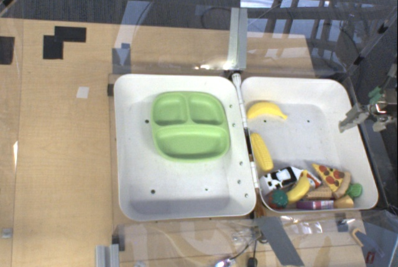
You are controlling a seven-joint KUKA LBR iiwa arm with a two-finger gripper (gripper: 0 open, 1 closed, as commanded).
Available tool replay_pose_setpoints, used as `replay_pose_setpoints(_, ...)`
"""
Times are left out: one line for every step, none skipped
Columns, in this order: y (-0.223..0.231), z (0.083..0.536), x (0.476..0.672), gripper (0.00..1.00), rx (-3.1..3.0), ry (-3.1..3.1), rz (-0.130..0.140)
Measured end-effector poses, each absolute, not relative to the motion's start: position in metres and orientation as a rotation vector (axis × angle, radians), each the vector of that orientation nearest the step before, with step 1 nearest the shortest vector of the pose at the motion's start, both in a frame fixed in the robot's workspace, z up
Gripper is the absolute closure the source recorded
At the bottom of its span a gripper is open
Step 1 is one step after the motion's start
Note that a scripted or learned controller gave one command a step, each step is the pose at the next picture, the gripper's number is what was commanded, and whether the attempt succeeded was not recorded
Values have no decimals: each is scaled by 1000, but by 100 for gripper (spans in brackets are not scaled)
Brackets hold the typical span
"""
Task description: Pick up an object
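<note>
The right bin (pixel 317 88) holds several toy foods. A yellow banana (pixel 265 111) lies at its far left, with a corn cob (pixel 260 152) just below it. At the near edge, packed together, are a black-and-white toy (pixel 281 178), a small banana (pixel 300 187), a pizza slice (pixel 329 177) and a green ball (pixel 354 190). My gripper (pixel 367 113) shows partly at the right edge, over the right bin's right rim. It is apart from all the toys and nothing is seen in it.
The left bin (pixel 134 154) carries a green divided plate (pixel 189 125) at its centre. A metal divider (pixel 239 98) runs between the bins. Clear panels and framing stand behind and to the right of the right bin.
</note>
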State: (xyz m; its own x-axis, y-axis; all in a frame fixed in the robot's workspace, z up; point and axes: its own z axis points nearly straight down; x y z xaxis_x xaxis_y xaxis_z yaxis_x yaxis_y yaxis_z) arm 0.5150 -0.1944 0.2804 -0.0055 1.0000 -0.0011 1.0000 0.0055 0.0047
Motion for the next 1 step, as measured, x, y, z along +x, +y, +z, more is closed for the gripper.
replay_pose_setpoints(-148, 125, 543, 0, 2306, 2134, 1)
